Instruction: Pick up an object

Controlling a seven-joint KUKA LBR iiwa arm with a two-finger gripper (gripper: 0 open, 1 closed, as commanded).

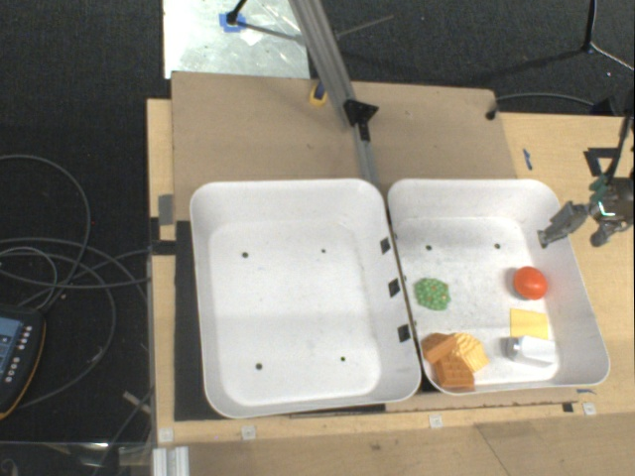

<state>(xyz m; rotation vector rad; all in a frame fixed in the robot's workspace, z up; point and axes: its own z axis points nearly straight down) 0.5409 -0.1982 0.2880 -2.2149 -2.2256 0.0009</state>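
Note:
The right bin holds several small objects: a green bumpy ball, a red-orange ball, a yellow block, an orange toy in the front left corner and a small white-and-silver piece beside it. My gripper hovers over the bin's right rim, above and to the right of the red-orange ball. Its two dark fingers are spread apart, open, with nothing between them.
The left bin sits against the right one, joined by dark clips along the shared wall. A grey slanted pole crosses the back of the bench. Cables and a handheld controller lie on the floor at left.

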